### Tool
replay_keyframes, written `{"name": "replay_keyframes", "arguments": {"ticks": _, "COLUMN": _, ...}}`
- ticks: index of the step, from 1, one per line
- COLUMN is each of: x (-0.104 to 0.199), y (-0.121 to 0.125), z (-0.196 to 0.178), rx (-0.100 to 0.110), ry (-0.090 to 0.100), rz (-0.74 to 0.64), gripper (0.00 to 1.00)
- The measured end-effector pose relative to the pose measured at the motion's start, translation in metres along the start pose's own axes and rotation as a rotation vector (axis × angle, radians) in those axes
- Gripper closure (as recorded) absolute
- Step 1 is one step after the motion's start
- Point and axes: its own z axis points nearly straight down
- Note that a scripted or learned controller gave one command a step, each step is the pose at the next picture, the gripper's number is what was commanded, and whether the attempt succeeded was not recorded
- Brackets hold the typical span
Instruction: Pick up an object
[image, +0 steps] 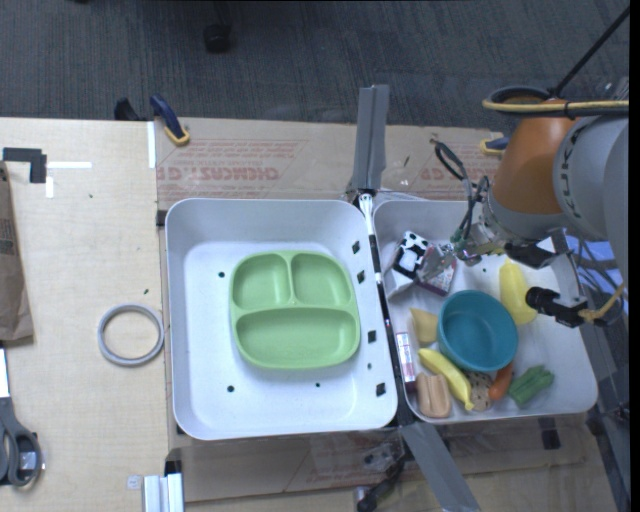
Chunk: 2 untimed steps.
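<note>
The right bin (570, 400) holds several items: a teal bowl (478, 330), a banana (447, 372), a yellow oblong piece (517, 292), a black-and-white spotted toy (408, 252), a crumpled foil packet (437, 268), a green vegetable (532, 383) and a tan bread-like piece (432, 395). My gripper (470, 243) hangs below the orange wrist band at the bin's back, just right of the foil packet and above the bowl. The wrist hides its fingertips.
The left bin (190, 300) carries a green divided plate (295, 308). On the bench to the left lie a grey tape ring (130, 333), scissors (15, 455) and a brown bag (12, 260). A blue clamp (170, 118) sits at the back.
</note>
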Motion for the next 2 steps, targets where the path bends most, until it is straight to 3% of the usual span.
{"name": "replay_keyframes", "arguments": {"ticks": 1, "x": 0.0119, "y": -0.0267, "z": 0.0103, "rx": 0.014, "ry": 0.019, "rz": -0.299, "gripper": 0.00}}
{"name": "replay_keyframes", "arguments": {"ticks": 2, "x": 0.0098, "y": -0.0269, "z": 0.0012, "rx": 0.012, "ry": 0.017, "rz": -0.294, "gripper": 1.00}}
